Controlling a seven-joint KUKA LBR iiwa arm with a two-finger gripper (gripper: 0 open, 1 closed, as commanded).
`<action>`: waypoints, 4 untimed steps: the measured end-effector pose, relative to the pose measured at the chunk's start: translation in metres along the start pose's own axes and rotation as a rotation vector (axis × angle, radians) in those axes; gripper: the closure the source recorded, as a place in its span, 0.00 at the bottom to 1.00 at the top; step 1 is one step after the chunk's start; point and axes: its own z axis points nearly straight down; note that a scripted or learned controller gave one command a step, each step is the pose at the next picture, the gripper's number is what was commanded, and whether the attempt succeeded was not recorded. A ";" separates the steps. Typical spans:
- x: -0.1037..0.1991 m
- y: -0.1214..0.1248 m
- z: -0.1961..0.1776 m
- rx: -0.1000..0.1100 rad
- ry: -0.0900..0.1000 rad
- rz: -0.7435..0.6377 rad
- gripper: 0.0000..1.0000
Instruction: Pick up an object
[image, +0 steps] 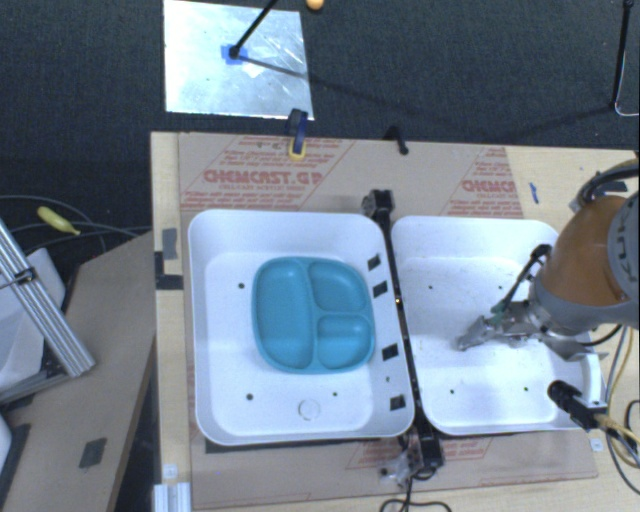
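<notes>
Blue sectioned plate (312, 314) lies flat in the left bin (225, 250) – the evident pick target – while the jaws (470, 340) hang low over the right bin (450, 250), well apart from it; whether they are parted cannot be told.

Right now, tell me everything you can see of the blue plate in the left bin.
The blue plate is a rounded-square divided dish, looking like smooth plastic, with three compartments: one long one on the view's left and two smaller ones on the right. It lies flat and face up near the middle of the left bin, resting on the bin floor. Nothing lies in it. The gripper is apart from it, over the right bin.
</notes>
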 end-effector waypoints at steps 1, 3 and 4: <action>-0.033 -0.034 -0.006 0.002 0.002 0.003 0.00; 0.030 0.038 -0.017 -0.005 0.001 -0.004 1.00; 0.089 -0.019 -0.111 -0.005 0.004 -0.008 1.00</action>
